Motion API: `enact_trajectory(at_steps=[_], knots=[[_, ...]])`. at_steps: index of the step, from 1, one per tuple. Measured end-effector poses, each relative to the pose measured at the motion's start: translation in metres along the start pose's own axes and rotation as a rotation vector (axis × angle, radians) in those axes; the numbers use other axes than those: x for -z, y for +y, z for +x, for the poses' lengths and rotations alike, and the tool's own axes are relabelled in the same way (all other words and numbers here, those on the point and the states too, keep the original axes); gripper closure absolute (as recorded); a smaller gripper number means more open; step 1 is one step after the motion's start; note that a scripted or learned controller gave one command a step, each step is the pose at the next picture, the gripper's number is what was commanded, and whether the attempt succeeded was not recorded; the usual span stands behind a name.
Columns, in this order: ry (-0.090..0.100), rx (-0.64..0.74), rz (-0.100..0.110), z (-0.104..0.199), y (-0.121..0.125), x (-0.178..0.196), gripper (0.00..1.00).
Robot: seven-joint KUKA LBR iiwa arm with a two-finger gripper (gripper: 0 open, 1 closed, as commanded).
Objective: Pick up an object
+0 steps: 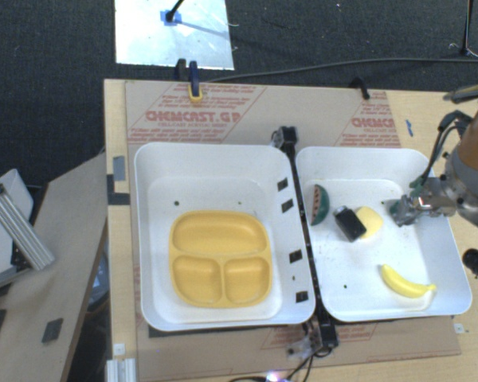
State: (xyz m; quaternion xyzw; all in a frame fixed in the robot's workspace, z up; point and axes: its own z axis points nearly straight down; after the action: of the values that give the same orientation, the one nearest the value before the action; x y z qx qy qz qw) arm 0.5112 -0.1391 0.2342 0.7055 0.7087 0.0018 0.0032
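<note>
My gripper (400, 211) is over the right bin (382, 161), near its right wall, and it points to the left. I cannot tell how it is set, because it is small and blurred here, and I see no object in it. Just to its left lies a yellow lemon (370, 220), and a black block (350, 224) leans against the lemon. Further left, beside the wall between the bins, is a watermelon slice (319, 204). A banana (406, 282) lies near the front right corner. In the left bin (215, 161) is a yellow tray (221, 258) with three compartments.
</note>
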Motion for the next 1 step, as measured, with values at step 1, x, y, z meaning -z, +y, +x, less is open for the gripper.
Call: enact_trajectory(at_steps=[1], knots=[[0.004,0.006,0.004,0.0551,0.0012,0.0089,1.00]])
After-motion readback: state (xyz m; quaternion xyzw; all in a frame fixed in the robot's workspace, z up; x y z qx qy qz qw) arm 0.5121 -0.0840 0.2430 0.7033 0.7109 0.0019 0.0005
